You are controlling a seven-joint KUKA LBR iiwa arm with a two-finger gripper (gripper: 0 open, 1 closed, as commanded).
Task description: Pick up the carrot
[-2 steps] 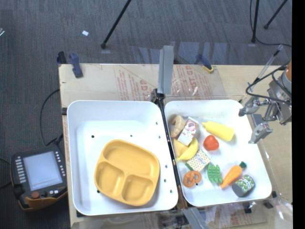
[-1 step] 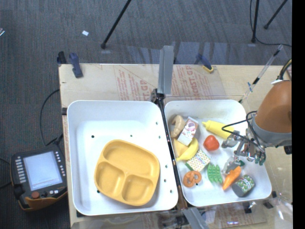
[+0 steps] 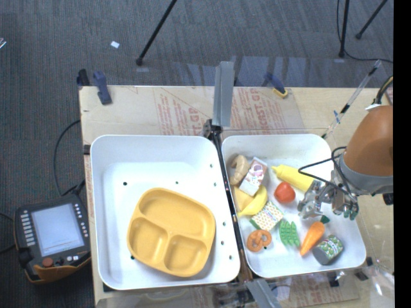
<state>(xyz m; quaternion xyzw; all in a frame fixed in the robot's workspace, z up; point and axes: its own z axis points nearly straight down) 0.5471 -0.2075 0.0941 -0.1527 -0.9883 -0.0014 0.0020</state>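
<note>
Fingers: their state cannot be told from this view; the gripper (image 3: 319, 205) hangs low over the right bin (image 3: 340, 147), just above the upper end of the carrot (image 3: 312, 237). The carrot lies tilted near the bin's front edge, between the green pea pod (image 3: 289, 233) and a small grey-green can (image 3: 328, 249), with nothing seen clamping it. Judgement: the grasp goes best with a straight descent, jaws across the carrot's thick end, clear of the can. Farther back lie the red tomato (image 3: 285, 192) and yellow mustard bottle (image 3: 294, 178); the yellow tray (image 3: 171, 231) sits in the left bin (image 3: 115, 153).
</note>
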